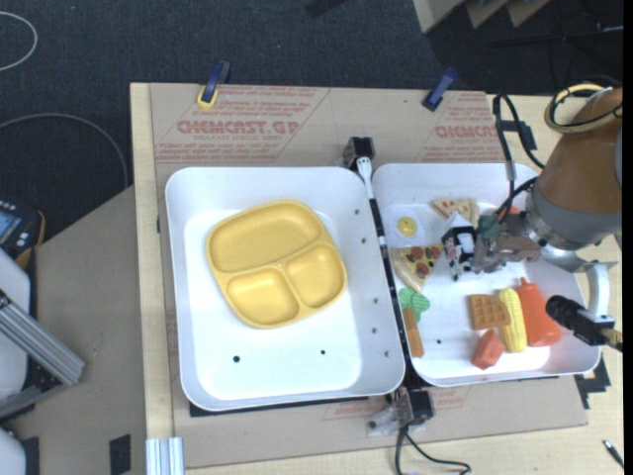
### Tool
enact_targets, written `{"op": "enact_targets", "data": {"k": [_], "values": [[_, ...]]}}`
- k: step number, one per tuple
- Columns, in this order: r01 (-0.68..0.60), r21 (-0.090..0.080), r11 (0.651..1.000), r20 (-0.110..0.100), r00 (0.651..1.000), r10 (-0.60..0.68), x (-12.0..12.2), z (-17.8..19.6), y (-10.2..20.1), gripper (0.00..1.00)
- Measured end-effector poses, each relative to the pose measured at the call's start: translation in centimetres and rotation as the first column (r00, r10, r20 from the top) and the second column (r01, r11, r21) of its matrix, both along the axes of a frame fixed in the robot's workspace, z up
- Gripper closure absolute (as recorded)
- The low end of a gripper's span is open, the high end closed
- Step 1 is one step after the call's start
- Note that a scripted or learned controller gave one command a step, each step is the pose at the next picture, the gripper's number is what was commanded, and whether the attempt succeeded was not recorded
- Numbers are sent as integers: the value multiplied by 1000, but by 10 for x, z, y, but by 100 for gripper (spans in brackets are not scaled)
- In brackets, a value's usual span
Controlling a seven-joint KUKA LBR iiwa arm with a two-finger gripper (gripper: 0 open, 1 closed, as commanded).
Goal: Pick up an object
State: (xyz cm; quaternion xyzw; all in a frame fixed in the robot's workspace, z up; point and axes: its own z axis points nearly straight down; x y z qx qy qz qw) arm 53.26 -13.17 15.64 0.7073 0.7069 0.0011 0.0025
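The tool hangs low over the right bin; whether it grips anything I cannot tell. The pizza slice beneath looks light, stiff, slick plastic, best pinched across its narrow edges

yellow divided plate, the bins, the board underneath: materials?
Yellow divided plate: likely moulded plastic, matte, uniform colour, rounded compartments. Left bin and right bin: probably thin formed plastic, white, slightly glossy, rounded rims. Board: looks like sheet under brown printed masking paper; core unclear.

Yellow divided plate, white bins, orange waffle
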Motion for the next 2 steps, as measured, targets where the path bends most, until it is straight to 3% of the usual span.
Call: {"op": "enact_targets", "data": {"k": [2], "values": [[-2, 0, 1000, 0, 1000, 2, 1, 70, -1, 100]]}}
